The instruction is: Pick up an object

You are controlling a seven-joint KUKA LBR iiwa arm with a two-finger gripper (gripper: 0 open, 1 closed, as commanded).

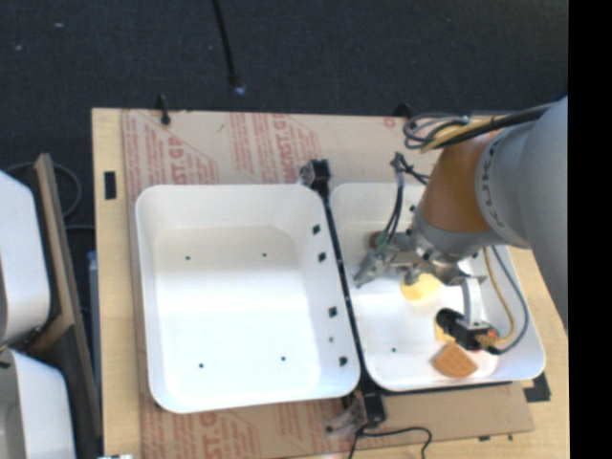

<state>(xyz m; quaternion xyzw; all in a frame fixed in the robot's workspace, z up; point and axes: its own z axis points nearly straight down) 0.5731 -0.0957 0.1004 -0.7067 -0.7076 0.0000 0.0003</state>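
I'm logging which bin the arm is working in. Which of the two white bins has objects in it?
The right bin, under the arm: it holds a pale yellow piece and an orange piece. The left bin shows bare white floor.

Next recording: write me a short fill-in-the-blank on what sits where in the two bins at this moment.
1. The arm reaches over the ____ bin.
2. The orange object lies in the right bin, near its ____ edge.
3. The pale yellow object lies in the ____ bin.
4. The band above the arm's wrist is ____.

Missing words: right; front; right; orange
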